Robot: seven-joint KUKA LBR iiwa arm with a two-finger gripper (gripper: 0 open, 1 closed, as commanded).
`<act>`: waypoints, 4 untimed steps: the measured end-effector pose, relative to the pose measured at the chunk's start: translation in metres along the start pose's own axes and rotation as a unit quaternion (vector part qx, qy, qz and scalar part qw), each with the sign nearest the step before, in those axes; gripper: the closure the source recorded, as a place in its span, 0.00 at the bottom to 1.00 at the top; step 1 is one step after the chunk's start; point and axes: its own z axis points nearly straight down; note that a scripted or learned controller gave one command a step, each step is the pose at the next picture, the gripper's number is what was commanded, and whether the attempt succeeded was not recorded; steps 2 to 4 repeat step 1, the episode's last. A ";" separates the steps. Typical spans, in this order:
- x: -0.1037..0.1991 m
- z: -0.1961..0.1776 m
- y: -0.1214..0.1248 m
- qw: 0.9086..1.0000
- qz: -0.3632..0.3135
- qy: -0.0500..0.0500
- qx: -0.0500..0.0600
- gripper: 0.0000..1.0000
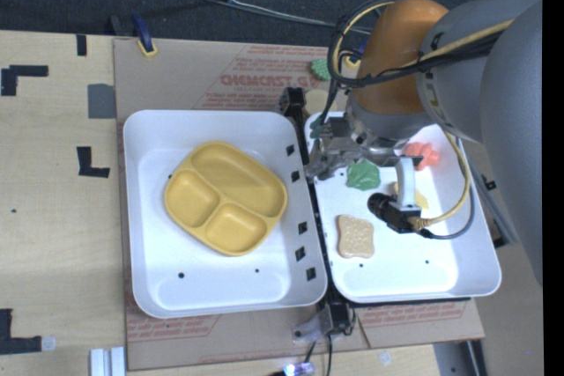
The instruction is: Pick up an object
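Right bin (pixel 458 277): green soft-looking piece (pixel 362 176) lying near the far-left corner, toast slice (pixel 356 236) toward the near-left corner, orange piece (pixel 425 155) partly showing by the far edge.

Judgement: green piece probably light and pliable, likely deforming under a pinch; take it across its narrow middle. Toast looks flat and stiff, so harder to get under.

Arm is reaching in from the right, wrist tilting down over the far-left corner, gripper (pixel 328 156) hanging just beside the green piece. Cannot tell its state.

Left bin (pixel 141 277): yellow divided plate (pixel 226 198) sitting mid-bin.
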 end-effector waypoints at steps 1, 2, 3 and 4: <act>0.062 -0.004 -0.009 1.000 -0.001 0.000 -0.001 1.00; 0.062 -0.004 -0.009 1.000 -0.001 0.000 -0.001 1.00; 0.062 -0.004 -0.009 1.000 -0.001 0.000 -0.001 1.00; 0.062 -0.004 -0.009 1.000 -0.001 0.000 -0.001 1.00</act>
